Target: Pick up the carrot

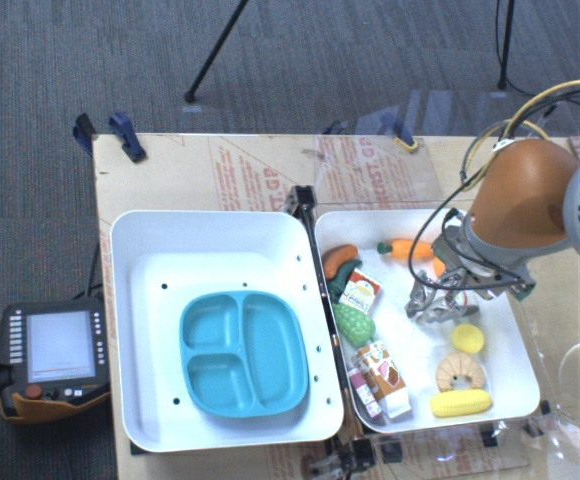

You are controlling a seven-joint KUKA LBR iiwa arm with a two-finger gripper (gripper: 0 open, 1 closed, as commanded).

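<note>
The carrot (411, 249) is lying near the far rim of the right bin (526, 368), its long axis running roughly from nine to three o'clock, with a small green tip at the nine o'clock end and its three o'clock end partly covered by the arm's cabling. The gripper (440, 306) is hanging low inside that bin, at about five o'clock from the carrot and just beside it; whether the claw is spread or pressed together cannot be told from this slant, and nothing is showing between its tips. To do the step well, the gripper is likely needing to shift toward eleven o'clock, turn so the claw is closing across the carrot's narrow width, and come down on its middle rather than the tapered end. The far wall is sitting close at the carrot's twelve o'clock side, so that approach is offering little room. At nine o'clock an orange-and-brown toy (338, 259) is lying near, with a small carton (359, 291) and a green bumpy piece (353, 323) below it. The bare floor between carrot and gripper is giving the best clearance. The yellow ball (467, 339), ring-shaped biscuit (460, 372) and corn cob (461, 403) are well apart toward six o'clock. The left bin (140, 258) is holding a blue divided plate (243, 353).
</note>
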